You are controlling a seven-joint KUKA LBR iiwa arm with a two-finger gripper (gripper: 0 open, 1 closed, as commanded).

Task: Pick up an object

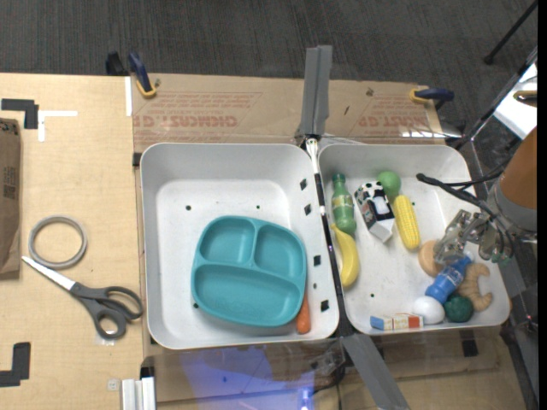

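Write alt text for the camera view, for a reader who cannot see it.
A robot gripper reaches from the right into the right bin, low over toy food: corn cob, banana, green bottle, blue bottle. The left bin holds a teal divided plate. Scissors and a tape roll lie on the bench.

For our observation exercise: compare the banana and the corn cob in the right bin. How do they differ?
The banana is curved and plain smooth yellow; the corn cob is straight and ridged with kernels. The banana looks longer than the corn cob. The banana lies along the bin's left wall, the corn cob nearer the middle. Both are yellow, lie flat and run roughly top to bottom.
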